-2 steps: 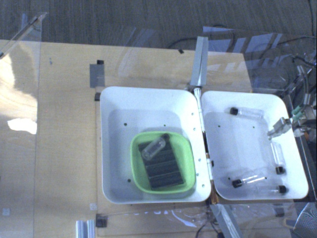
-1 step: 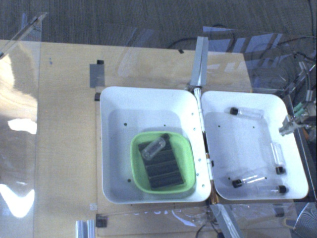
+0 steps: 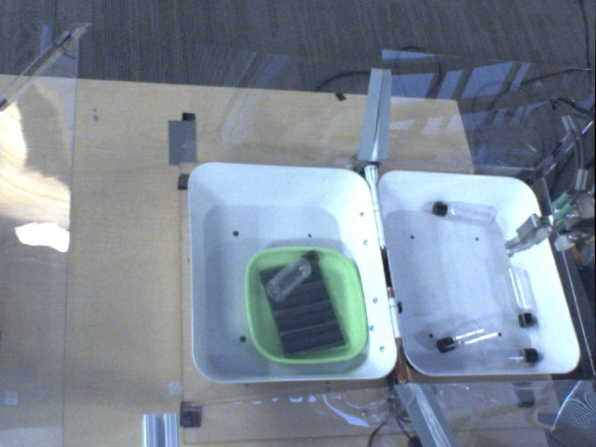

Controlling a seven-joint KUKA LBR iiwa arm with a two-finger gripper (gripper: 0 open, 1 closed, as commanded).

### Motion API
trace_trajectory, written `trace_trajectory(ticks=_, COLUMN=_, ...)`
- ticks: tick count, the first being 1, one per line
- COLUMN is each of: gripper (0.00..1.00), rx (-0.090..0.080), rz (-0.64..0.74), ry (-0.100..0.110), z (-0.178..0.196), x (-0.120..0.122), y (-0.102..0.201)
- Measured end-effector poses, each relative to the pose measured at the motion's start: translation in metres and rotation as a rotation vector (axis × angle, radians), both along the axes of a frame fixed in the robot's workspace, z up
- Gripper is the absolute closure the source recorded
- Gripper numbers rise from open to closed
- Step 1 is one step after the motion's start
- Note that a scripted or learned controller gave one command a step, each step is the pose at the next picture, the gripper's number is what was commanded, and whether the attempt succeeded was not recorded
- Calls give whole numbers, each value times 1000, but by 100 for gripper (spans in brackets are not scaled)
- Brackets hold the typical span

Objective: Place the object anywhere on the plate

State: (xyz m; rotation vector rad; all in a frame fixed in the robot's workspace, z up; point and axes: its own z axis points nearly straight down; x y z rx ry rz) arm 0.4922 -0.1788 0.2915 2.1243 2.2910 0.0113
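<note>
Two white bins (image 3: 279, 194) sit on a wooden bench (image 3: 112, 250) above grey carpet (image 3: 233, 17). A clear vial (image 3: 290, 277) lies on the green plate (image 3: 349, 291). The gripper (image 3: 535, 231) grip cannot be told.

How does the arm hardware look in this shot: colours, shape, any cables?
At the right edge, over the right bin, shows a pale grey, wedge-shaped metallic gripper tip. Behind it is a blurred green-and-white fitting, with thin dark cables above. Finer markings are too small to tell.

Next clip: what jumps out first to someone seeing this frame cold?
The bright green plate in the left bin stands out most, with a dark ridged block and a clear tube lying on it. Next, clear black-capped tubes scattered in the right bin, where the gripper reaches in at the right edge.
</note>
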Motion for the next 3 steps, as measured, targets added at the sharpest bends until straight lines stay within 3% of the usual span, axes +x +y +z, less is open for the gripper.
trace_trajectory(ticks=1, gripper=100, rx=-3, rz=8, ry=-8, z=12, x=3, y=1)
trace_trajectory(ticks=2, gripper=0, rx=-3, rz=8, ry=-8, z=12, x=3, y=1)
trace_trajectory(ticks=3, gripper=0, rx=3, rz=-7, ry=11, z=-28, x=24, y=-27)
